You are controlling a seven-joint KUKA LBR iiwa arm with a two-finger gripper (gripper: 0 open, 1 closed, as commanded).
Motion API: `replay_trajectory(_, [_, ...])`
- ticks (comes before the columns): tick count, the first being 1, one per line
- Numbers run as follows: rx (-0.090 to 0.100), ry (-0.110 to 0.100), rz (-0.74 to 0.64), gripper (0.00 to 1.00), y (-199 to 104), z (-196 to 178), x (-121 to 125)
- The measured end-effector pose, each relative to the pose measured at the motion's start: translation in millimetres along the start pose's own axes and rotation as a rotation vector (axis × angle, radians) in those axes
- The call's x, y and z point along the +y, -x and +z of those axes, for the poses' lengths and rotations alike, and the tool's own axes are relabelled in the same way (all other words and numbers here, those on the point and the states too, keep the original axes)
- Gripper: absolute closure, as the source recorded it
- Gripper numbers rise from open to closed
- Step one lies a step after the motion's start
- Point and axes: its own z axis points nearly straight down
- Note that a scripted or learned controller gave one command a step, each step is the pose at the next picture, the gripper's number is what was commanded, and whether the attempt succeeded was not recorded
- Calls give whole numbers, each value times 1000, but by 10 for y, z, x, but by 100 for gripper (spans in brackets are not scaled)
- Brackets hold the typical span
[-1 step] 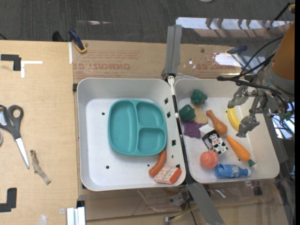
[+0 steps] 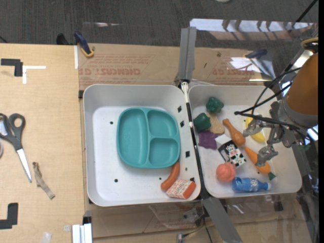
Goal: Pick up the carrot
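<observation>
The carrot (image 2: 256, 160) is orange with a green stub and lies slanted near the right bin's (image 2: 291, 186) front right. My gripper (image 2: 259, 142) hangs over that bin, just above the carrot, at the end of the grey arm with its orange band. Its fingers stand spread and open; one fingertip (image 2: 268, 153) is on or right over the carrot's upper end, the other fingertip (image 2: 250, 129) is beside a yellow toy (image 2: 259, 135). Nothing is lifted between them.
Crowding the carrot are a black-and-white box (image 2: 233, 153), a peach ball (image 2: 225, 172), a blue bottle (image 2: 249, 185), an orange drumstick-like toy (image 2: 233, 130), green pieces (image 2: 214, 104) and a purple piece (image 2: 206, 139). The left bin (image 2: 96, 151) holds a teal divided plate (image 2: 149, 138), a sausage (image 2: 171, 176) and a packet (image 2: 180, 189).
</observation>
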Motion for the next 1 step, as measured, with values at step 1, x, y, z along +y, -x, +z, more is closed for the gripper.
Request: replay_trajectory(1, [-1,0,39,0,-178,626,-310])
